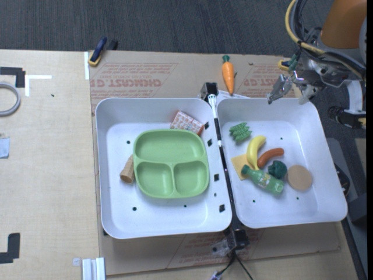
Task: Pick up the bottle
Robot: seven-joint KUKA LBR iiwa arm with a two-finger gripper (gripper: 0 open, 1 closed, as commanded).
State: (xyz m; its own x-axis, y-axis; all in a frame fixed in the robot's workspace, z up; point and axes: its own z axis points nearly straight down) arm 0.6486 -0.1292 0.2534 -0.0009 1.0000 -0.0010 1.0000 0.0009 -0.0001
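Gripper (278,91) hanging over far edge of right bin (326,174), fingers angling down-left, tips close together w/ nothing between them; looks clenched on air. Arm (344,16) coming in from upper right, orange band at top, cables looping beside it.

Bottle (263,179), green, lying on its side in right bin, mid-floor toward near side, well apart from gripper. Cap end pointing left, resting over a yellow cheese slice (239,165). Banana (254,150) lying just far of bottle; sausage (270,155) lying right of banana, touching or nearly so. Broccoli (278,169) sitting just right of bottle's far end; tan disc (300,178) lying right of that. Green pea pods (239,131) sitting at far-left of the group.

Left bin (111,174) holding a green 3-compartment plate (171,163) at centre. Cork-like cylinder (127,170) leaning at plate's left edge. Patterned cracker (186,122) poking out at plate's far-right corner.

Outside bins: carrot (228,73) lying on cardboard (134,77) beyond the bins, left of gripper. Blue-yellow clip (98,51) sitting at cardboard's far-left corner.
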